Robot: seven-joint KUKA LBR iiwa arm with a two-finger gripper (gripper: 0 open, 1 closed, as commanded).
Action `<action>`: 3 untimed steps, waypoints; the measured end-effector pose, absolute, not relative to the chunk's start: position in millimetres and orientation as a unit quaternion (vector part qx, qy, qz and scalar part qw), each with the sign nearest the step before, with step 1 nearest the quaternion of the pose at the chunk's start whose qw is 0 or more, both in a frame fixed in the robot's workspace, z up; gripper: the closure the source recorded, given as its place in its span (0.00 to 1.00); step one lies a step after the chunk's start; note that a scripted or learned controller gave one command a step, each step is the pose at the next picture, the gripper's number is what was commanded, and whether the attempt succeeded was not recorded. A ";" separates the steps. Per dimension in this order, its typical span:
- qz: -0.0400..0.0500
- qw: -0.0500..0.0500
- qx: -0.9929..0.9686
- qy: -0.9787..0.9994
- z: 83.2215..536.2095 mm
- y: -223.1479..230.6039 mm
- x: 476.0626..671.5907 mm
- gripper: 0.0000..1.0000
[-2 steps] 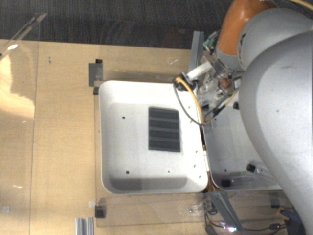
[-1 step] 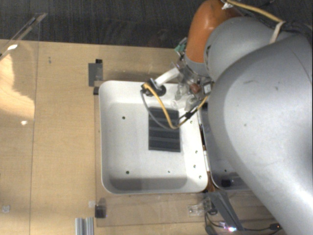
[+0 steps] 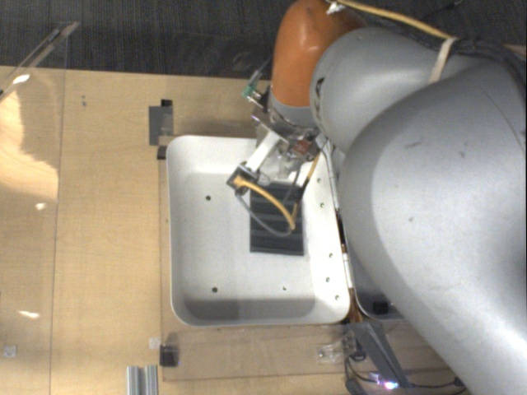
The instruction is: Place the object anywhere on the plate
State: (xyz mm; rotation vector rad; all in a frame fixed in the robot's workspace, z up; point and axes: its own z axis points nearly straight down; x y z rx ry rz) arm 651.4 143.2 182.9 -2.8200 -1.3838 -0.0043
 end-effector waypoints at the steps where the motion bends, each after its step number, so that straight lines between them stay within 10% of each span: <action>1: -0.003 0.000 -0.864 -0.504 305.6 236.1 665.2 1.00; 3: -0.005 0.002 -0.957 -0.289 249.3 233.0 670.7 1.00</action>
